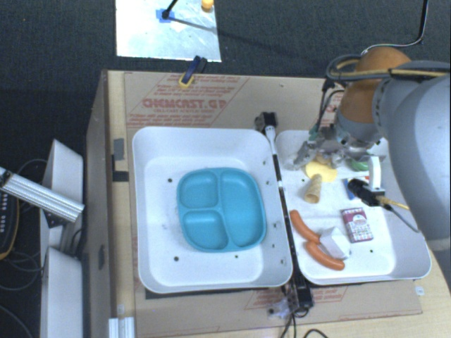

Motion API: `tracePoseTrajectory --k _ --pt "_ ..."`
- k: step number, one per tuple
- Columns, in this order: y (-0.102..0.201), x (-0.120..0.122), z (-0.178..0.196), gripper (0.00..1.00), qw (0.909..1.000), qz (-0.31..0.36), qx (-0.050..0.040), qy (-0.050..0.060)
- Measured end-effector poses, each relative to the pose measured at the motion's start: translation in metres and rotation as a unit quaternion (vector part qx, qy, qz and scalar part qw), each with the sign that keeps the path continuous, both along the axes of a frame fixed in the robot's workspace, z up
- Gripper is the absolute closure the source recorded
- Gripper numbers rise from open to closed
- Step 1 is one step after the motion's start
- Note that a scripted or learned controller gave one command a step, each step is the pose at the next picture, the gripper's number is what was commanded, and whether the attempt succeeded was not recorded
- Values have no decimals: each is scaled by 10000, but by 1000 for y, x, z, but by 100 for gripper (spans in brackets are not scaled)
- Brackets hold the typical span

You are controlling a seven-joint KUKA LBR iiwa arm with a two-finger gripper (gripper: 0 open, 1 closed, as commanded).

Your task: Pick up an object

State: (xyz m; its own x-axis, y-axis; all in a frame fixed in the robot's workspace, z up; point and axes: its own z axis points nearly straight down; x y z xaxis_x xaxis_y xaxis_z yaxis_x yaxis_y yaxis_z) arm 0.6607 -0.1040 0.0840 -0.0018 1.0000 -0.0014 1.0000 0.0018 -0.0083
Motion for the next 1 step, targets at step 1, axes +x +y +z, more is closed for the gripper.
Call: tracePoseTrajectory --k 1 --pt "-1 1 11 100 10000 20 -9 -4"
